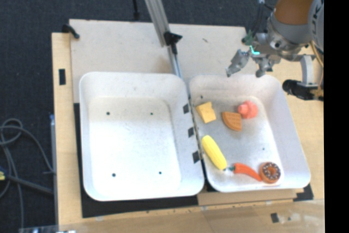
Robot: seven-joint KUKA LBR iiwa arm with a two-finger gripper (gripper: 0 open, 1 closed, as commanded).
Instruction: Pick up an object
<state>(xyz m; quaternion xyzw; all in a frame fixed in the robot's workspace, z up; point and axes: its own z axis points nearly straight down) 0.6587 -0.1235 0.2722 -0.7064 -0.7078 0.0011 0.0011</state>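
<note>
Carrot (248, 171) lies at 6 o'clock in right bin (292, 133). Gripper (250, 66), jaws wide and empty, hovers at 12: approach step; descent required next.

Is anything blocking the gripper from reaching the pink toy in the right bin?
Nothing visible does. The gripper hangs open above the right bin's far rim, and the pink toy lies uncovered just below it, with the brown wedge beside it, not over it.

- A yellow cheese wedge (206, 112), a tan bread piece (232, 120) and a pink round item (248, 109) are seen in the right bin's upper half.
- A yellow corn cob (214, 152), an orange carrot (246, 171) and a brown doughnut (270, 172) are laid near its front edge.
</note>
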